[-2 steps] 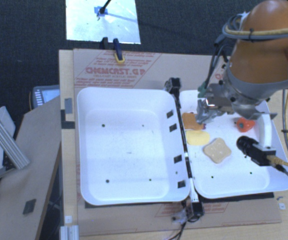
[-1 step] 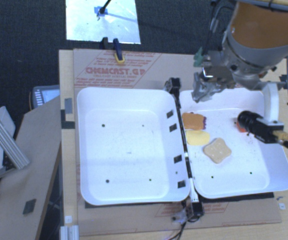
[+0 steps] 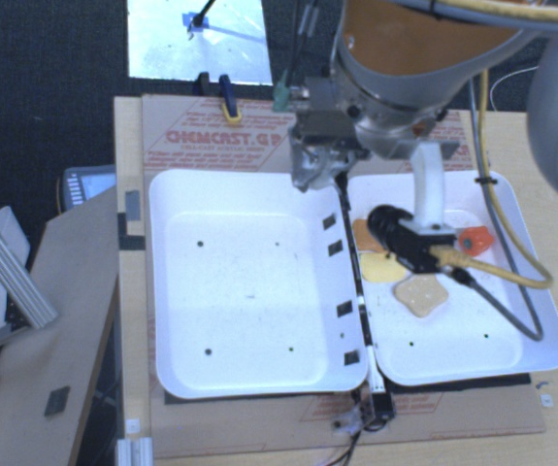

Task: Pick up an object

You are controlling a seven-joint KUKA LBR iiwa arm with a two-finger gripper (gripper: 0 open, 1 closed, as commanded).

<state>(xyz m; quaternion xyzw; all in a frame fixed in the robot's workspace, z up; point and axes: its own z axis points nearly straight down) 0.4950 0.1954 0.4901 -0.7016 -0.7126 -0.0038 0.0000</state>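
- The gripper [image 3: 315, 170] hangs over the far end of the seam where the two bins meet, above their far rims. I cannot tell whether it is spread or pressed together.
- The arm [image 3: 424, 37] comes down to it from the far right, over the far edge of the right bin [image 3: 482, 352].
- All four loose things lie in the right bin, in its far-left half, clustered near the wall it shares with the left bin [image 3: 240, 289].
- A yellow piece [image 3: 383, 269] lies flat near that shared wall. It is oval, with its long axis running across the bin from left wall to right wall.
- A beige piece [image 3: 421, 297] lies just beside it on the near side. It is flat and roughly square, set cornerwise with one corner towards the bin's near edge, so no long axis stands out.
- A tan-orange piece [image 3: 360, 232] sits close to the shared wall, beyond the yellow piece. It is partly hidden, and its direction cannot be told.
- An orange-red piece [image 3: 477, 240] lies nearer the bin's middle. Its visible part stretches left to right.
- A cardboard sheet [image 3: 211, 136] with red lettering lies under both bins.
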